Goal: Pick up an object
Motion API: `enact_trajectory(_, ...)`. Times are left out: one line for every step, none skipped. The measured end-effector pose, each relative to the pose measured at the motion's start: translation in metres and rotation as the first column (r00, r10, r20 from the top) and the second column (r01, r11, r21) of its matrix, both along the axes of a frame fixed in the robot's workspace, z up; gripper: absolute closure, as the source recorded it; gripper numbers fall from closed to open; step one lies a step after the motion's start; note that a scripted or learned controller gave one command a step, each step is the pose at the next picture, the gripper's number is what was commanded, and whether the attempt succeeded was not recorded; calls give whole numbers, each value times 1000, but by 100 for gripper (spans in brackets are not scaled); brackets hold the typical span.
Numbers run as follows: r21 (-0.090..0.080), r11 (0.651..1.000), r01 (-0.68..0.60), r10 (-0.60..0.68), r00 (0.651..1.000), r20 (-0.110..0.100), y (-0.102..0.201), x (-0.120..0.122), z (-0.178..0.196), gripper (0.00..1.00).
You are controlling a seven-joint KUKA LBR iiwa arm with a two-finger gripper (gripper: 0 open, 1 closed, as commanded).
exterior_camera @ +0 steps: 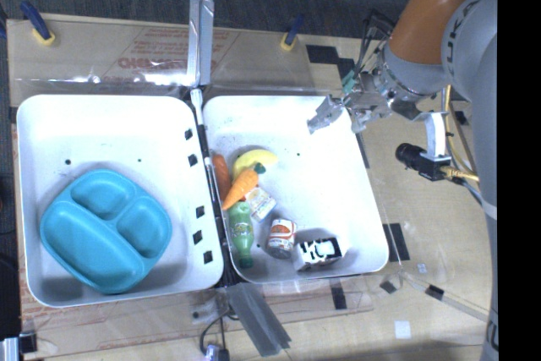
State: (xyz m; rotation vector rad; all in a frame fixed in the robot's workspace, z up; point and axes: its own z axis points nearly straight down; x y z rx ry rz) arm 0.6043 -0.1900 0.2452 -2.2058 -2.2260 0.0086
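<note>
The gripper (336, 116) is positioned over the far right corner of the right bin (338, 182); whether the jaws are apart or together cannot be told. Nothing is seen between them. A banana (255, 159), a carrot (239, 187), a green bottle (242, 232), a small can (281, 237) and a black-and-white box (318, 252) are grouped along the bin's left and near sides. A blue divided plate (103, 228) lies in the left bin (51, 123).

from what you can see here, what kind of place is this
Likely a robotics lab bench set up for pick-up trials: two white bins taped side by side, toy food like a carrot and banana, and a grey arm's gripper reaching in.
</note>
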Motion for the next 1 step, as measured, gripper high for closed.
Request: enact_trajectory(1,988,-156,156,988,0,74,16,-125,0)
